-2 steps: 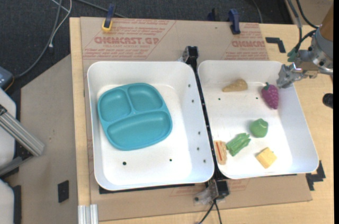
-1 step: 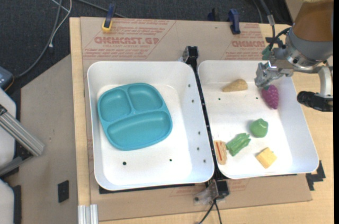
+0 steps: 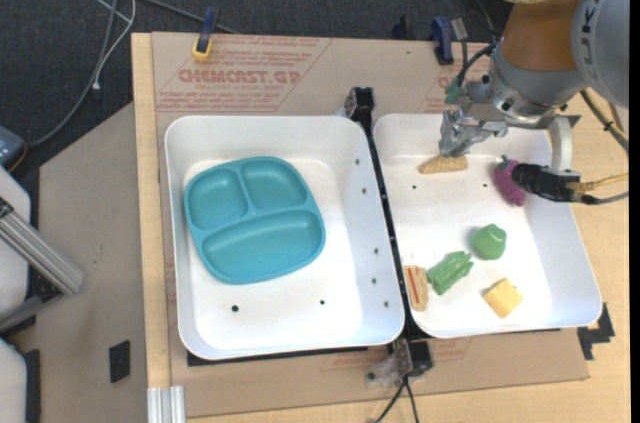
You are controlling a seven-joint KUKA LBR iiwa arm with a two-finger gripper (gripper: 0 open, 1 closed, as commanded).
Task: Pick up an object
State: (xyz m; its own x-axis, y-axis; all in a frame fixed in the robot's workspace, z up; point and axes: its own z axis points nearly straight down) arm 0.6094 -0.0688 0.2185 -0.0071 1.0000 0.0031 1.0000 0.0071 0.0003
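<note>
1. Gripper (image 3: 456,143) hangs over the right bin (image 3: 560,311), just above a tan cracker (image 3: 442,166); its grip cannot be told.
2. Nearest: yellow block (image 3: 502,297), green toys (image 3: 449,271).
3. Farther left: blue plate (image 3: 255,217).

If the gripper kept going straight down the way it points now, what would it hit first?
Most likely the tan flat piece lying on the floor of the right bin. The gripper hangs just above its right end, pointing down. Depth is hard to judge from this slanted view, so it might touch the bin floor beside it instead.
</note>
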